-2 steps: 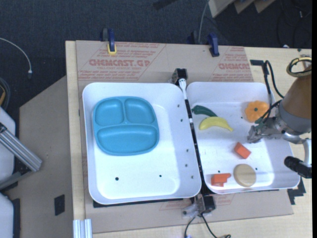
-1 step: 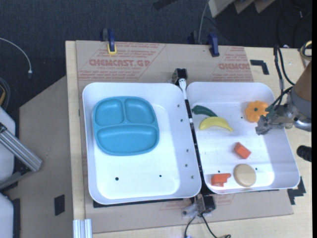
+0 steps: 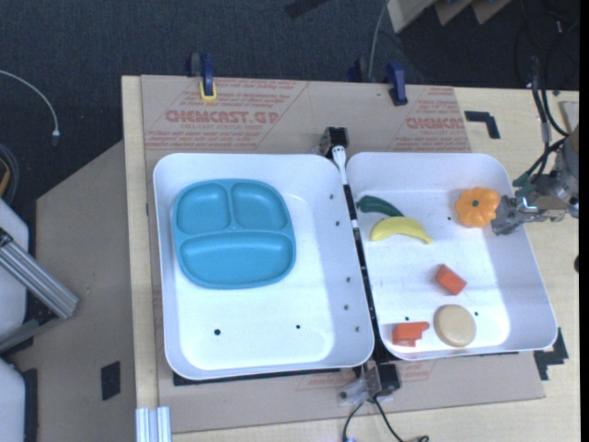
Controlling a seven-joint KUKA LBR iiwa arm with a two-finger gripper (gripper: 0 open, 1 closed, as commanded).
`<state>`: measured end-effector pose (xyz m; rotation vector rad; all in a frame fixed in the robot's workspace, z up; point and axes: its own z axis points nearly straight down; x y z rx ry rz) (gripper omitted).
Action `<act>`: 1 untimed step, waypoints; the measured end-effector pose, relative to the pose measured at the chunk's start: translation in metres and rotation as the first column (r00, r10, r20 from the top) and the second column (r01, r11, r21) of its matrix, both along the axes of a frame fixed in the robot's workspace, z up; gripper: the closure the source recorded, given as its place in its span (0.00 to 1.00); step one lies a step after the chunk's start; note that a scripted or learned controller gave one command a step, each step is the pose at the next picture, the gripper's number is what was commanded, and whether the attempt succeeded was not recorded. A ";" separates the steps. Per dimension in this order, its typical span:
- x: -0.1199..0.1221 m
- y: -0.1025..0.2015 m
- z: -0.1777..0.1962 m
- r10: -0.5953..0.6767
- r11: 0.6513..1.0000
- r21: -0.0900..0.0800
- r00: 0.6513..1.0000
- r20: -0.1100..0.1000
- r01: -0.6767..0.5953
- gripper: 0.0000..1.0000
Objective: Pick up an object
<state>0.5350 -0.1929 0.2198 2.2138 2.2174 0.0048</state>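
left white bin (image 3: 184, 274): blue plastic plate with three sections (image 3: 236, 234) | right white bin (image 3: 515, 274): dark green pepper (image 3: 377, 205), yellow banana (image 3: 399, 231), orange flat piece (image 3: 410, 332), red block (image 3: 451, 280), round tan bun (image 3: 455, 326), orange pumpkin (image 3: 476, 207) | gripper (image 3: 509, 215): at right rim just beside pumpkin, can't tell wide or narrow

Claw (image 3: 508, 217) beside orange pumpkin (image 3: 477, 207); blue plate (image 3: 236, 234) in left bin (image 3: 276, 339).
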 end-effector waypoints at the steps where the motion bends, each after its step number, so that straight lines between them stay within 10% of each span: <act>1: 0.005 0.055 0.011 0.005 1.000 0.004 1.000 -0.003 -0.005 1.00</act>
